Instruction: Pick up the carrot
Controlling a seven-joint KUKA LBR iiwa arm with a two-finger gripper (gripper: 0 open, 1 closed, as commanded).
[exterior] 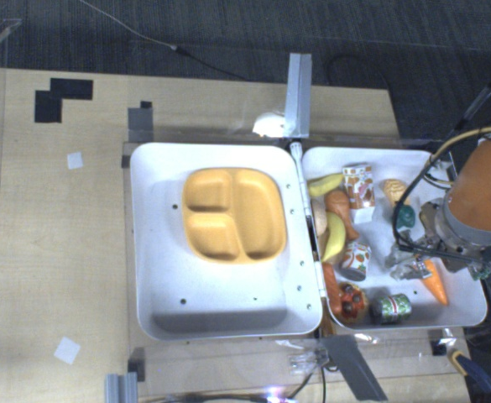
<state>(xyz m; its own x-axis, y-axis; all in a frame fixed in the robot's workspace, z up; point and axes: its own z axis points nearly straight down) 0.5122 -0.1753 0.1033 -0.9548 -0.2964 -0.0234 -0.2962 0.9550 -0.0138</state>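
The carrot [435, 283], orange and tapered, lies in the right bin [467, 313] near its front right corner, pointing toward the front right. My gripper [410, 264] hangs low over the bin, just to the carrot's left and close to its thick end. The arm's wrist and orange band [483, 188] loom above and hide the bin's right side. Nothing shows between the gripper's tips.
The right bin is crowded: two bananas [335, 235], a reddish vegetable [338, 202], a printed can [358, 184], a small cup [355, 261], a green can [391, 308], a teal object [405, 217] and a tan piece [394, 191]. A yellow divided plate [232, 214] sits in the left bin [157, 292].
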